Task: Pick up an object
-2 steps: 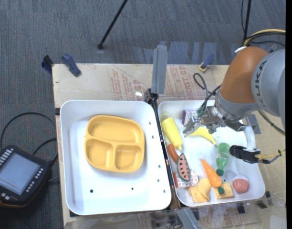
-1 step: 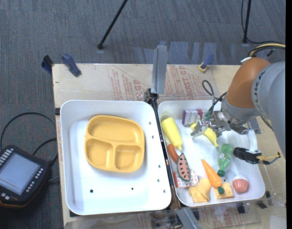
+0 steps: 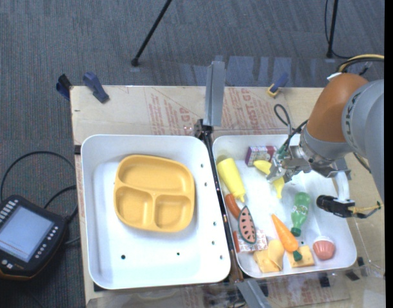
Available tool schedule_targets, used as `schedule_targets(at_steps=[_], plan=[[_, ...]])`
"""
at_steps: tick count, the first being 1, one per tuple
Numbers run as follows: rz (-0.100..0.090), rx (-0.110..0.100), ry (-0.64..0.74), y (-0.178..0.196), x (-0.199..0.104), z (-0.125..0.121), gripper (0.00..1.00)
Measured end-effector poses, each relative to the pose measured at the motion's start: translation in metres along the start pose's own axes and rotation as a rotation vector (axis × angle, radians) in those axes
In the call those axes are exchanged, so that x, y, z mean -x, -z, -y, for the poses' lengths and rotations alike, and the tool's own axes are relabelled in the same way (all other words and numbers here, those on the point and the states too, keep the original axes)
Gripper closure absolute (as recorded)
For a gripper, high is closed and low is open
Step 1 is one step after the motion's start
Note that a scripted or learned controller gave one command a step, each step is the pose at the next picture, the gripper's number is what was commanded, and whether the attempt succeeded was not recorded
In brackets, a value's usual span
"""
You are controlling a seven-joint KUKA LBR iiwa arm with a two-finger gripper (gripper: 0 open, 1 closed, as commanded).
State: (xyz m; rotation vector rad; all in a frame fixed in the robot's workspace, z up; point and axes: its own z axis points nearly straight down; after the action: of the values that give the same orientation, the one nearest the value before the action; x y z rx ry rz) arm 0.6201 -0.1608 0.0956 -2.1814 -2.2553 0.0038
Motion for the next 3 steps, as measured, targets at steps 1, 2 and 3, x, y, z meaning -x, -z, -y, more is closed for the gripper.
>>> schedule_targets(at_steps=[1,2,3], plan=[[0.003,0.012,-0.158,0.116,0.012,-0.025,1.00],[0.001,0.003,-0.158,0.111,0.011,-0.023,0.00],[-0.001,0.000,0.041,-0.010,0.013,-0.020,0.00]])
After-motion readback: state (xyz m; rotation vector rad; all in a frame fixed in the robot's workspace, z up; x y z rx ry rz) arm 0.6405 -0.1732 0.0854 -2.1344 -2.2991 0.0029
